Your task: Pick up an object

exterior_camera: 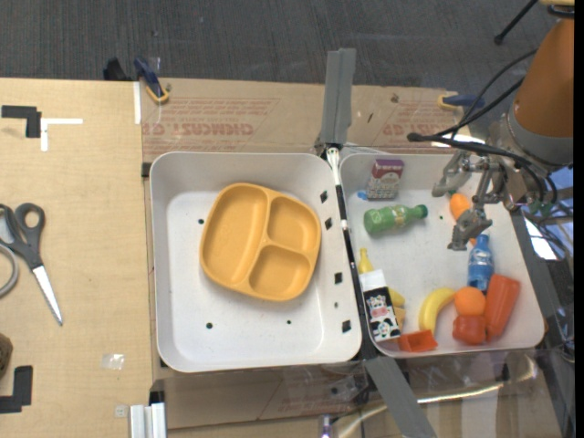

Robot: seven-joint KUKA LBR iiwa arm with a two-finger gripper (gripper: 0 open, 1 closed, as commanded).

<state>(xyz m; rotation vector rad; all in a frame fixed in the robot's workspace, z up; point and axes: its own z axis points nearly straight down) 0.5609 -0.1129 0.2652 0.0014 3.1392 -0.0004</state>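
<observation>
Two white bins side by side on a cardboard-covered bench. Left bin: a yellow three-compartment plate, lying flat, just toward 11 o'clock of the bin's centre.

Right bin, crowded with small things. At 12 o'clock, a small purple carton, upright. Just below it, a green bottle on its side, cap toward 3 o'clock. At 8 o'clock, against the left wall, a cow-patterned milk carton with a yellow-capped bottle above it. At 6 o'clock, a banana and a flat red-orange block. At 4 to 5 o'clock, clustered and touching: an orange fruit, a red piece under it, an orange-red carrot-like piece and, above them, a blue bottle.

Gripper over the right bin at about 2 o'clock, reaching in from 3 o'clock. Open or closed: impossible to tell. Right beside it, a small orange ball; touching or gripped, unclear.

On the bench at 9 o'clock, well apart from the bins, grey-handled scissors.
</observation>
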